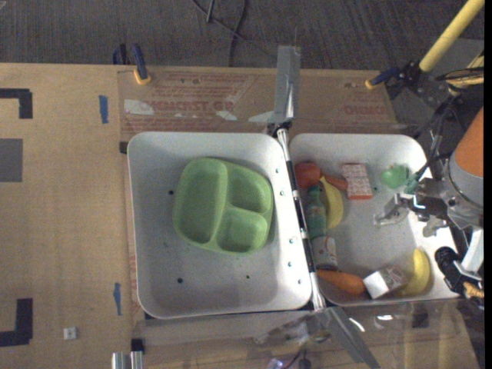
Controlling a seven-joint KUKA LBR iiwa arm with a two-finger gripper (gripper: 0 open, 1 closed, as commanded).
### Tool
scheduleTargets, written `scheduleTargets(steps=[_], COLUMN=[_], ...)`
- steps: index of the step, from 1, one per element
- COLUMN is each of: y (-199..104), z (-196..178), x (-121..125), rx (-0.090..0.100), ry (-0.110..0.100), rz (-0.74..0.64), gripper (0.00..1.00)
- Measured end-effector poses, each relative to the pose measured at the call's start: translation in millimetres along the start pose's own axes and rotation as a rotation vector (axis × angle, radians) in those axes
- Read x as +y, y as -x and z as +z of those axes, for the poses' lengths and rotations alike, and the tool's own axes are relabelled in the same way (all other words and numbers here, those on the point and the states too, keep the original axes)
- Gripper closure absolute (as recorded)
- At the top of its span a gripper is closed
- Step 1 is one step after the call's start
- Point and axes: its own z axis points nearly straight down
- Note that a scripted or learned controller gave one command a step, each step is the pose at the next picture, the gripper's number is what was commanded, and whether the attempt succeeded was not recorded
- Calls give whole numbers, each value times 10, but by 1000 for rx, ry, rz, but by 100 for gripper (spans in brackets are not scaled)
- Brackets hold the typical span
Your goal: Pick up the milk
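We count two bananas [334,204], one carrot [340,282], one milk [384,282] at five o'clock; claw [400,210] state unclear.

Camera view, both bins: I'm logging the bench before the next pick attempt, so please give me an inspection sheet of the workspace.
Surface: cardboard-covered bench with blue tape marks; two white bins side by side.
Job's things: milk carton lying at the right bin's near edge, between a carrot and a banana.
Clutter: green divided plate in the left bin; bottle, second banana, small box, tomato, green item in the right.
Grippers: gripper above the right bin, away from the milk.
Cables: black cable on the floor.
Surroundings: dark carpet, yellow pole.
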Motion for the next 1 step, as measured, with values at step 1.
scheduleTargets(steps=[1], y=[30], z=[675], x=[4], rx=[1], ry=[-2], rz=[213], gripper=[0])
